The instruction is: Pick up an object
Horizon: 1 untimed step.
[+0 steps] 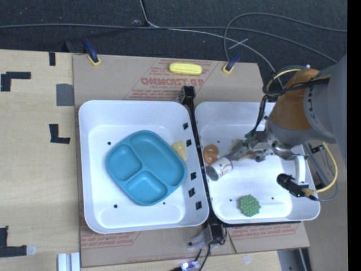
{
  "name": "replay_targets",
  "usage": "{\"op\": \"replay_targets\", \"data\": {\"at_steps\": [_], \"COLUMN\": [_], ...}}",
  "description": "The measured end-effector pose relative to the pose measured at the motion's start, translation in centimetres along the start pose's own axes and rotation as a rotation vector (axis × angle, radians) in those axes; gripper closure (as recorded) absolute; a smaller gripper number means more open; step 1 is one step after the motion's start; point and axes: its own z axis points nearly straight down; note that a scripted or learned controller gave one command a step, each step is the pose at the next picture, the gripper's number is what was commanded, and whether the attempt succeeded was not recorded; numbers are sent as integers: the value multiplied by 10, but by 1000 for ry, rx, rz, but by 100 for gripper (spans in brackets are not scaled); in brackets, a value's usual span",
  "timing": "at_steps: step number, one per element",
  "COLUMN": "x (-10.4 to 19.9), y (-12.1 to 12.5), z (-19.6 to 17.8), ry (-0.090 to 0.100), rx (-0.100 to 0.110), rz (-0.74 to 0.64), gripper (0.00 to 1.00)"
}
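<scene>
green scrubby ball (249,205) near the front of the right bin (223,113), small cup (219,167) lying tipped just ahead of the jaws (241,149), can't tell how open they are, orange thing (210,152) beside it, blue tray (146,166) in the left bin (90,114), yellow piece (185,68) on the surface at the back

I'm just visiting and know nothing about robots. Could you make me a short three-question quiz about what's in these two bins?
1. True or false: the blue three-compartment plastic tray lies in the right white bin.
2. Which lies nearest the right bin's front wall? A) small orange round object B) green bumpy ball C) white cup lying on its side
3. Fill in: the yellow corn-shaped toy rests on the ____ behind the bins.

Key: 1 false, it lies in the left white bin; 2 B; 3 cardboard.
</scene>
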Motion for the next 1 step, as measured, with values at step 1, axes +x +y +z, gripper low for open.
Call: {"op": "replay_targets", "data": {"at_steps": [1], "x": [0], "y": [1], "z": [-13], "ry": [-2], "rx": [-3], "rz": [0], "gripper": [100]}}
